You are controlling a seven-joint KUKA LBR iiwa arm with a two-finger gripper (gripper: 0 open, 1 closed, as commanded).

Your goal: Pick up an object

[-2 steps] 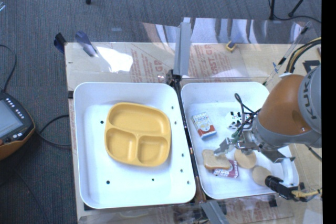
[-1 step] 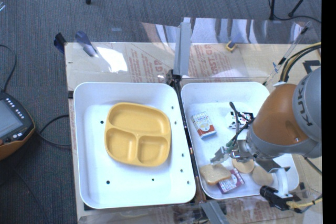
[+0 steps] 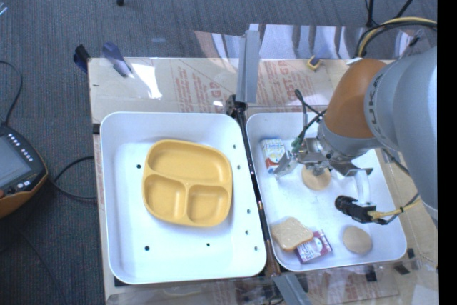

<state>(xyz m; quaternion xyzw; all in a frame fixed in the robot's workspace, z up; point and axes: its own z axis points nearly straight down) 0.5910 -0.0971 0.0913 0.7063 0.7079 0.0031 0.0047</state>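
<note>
Handheld controller with dark screen lies on the carpet at far left, cable trailing toward the bench. Left bin holds one thing: a yellow divided tray, three compartments, sitting flat near the bin's middle, slightly rotated. Bench top behind the bins is cardboard under clear film, with a blue-black clip thing at its back left corner. Grey upright post stands at the back between the two bins. Right bin has the pickable stuff: a small white packet with red and green print at its back left, a round tan cookie-like disc near the middle, a toast-shaped slice at front left touching a red snack packet just to its right, and a second tan disc at front right. Gripper is low in the right bin, between the white packet and the middle disc, tips just beside the packet; nothing seen between the fingers, and open or closed cannot be told from this angle. Black cable connector hangs off the wrist over the bin floor. Arm, orange band above the wrist, comes in from the right over the bin's back right corner.
</note>
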